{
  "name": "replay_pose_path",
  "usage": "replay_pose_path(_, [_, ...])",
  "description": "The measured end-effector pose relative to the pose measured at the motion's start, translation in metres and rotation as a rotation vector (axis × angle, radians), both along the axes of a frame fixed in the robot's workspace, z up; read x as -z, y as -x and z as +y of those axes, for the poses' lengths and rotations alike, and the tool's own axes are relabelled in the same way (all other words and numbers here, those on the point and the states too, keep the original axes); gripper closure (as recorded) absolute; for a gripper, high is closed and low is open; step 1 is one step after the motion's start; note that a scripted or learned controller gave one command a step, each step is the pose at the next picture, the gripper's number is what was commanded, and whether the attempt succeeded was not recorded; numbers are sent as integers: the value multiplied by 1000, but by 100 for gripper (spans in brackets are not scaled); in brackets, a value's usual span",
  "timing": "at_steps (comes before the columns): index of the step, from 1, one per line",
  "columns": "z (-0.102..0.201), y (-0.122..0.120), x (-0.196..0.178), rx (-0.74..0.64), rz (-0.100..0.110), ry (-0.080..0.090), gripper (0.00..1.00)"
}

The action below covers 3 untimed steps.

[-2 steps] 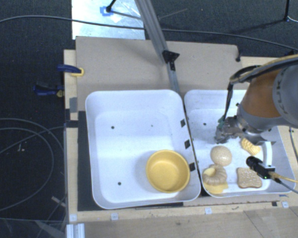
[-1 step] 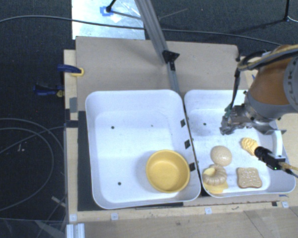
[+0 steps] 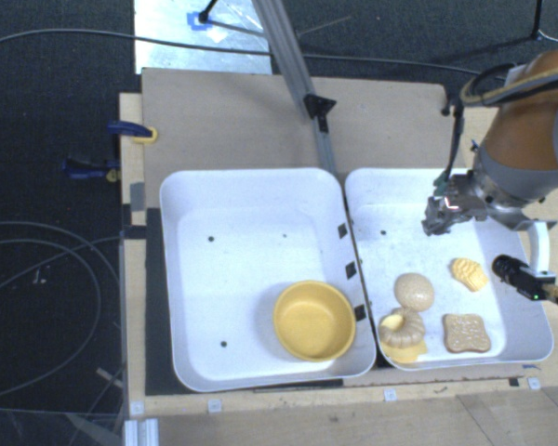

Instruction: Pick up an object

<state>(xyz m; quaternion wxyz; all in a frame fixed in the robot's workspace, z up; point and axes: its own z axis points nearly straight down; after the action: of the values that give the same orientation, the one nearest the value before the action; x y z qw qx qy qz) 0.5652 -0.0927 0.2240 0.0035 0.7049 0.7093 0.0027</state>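
We see two shallow white bins side by side on a brown tabletop (image 3: 232, 119). The left bin (image 3: 195, 203) holds a yellow bowl (image 3: 314, 319), sitting upright near its near right corner, close to the wall shared with the other bin.

The right bin (image 3: 391, 203) carries four small food-like pieces, all gathered in its near half. A round beige bun (image 3: 414, 291) lies toward the middle. Just near of it, touching or almost touching, sits a pale curled pastry (image 3: 403, 331) against the near left corner of the bin. To the right of that pastry lies a flat brown waffle-like square (image 3: 466, 333). Farther and to the right of the bun is a small yellow ridged piece (image 3: 469, 273), set apart from the others.

The arm (image 3: 530, 128) reaches in from the right, its orange band over the far right part of the right bin. The gripper (image 3: 444, 214) hangs over the far half of that bin, away from all four pieces and farther than the yellow ridged piece. We see nothing held in it; how widely it stands we cannot tell, since its tips are dark and blurred against the wrist.

A grey pole (image 3: 288, 54) slants across the far side of the tabletop, and a blue and yellow clamp (image 3: 130, 133) grips the left edge.
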Motion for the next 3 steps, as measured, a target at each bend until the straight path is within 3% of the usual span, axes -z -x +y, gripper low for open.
replay_pose_path(1, [0,-2,-52,0,1,0,100])
replay_pose_path(3, [87,-44,-44,-4,4,-2,100])
